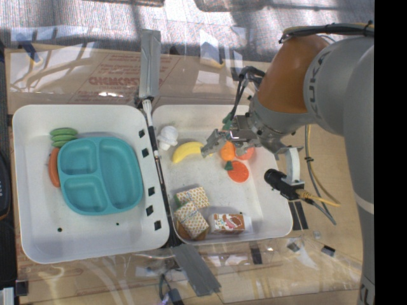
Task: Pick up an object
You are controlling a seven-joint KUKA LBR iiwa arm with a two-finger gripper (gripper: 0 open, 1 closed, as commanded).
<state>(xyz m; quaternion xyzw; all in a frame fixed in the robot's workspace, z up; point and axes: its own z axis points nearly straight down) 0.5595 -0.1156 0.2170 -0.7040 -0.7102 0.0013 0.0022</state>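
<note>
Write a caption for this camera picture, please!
Robot gripper hovers by orange toy and banana in right bin.

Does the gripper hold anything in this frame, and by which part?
Cannot be told: the gripper sits against an orange toy fruit beside the banana, grip hidden.

Orange fruit (228,150) — right bin (267,199)

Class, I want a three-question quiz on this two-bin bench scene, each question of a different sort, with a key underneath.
1. True or false: the teal divided tray lies in the bin on the camera view's left.
2. The banana lies next to: A) a white toy B) a blue cup C) a spoon.
3. Fill in: the gripper is over an ______-coloured fruit.

Key: 1 true; 2 A; 3 orange.
</note>
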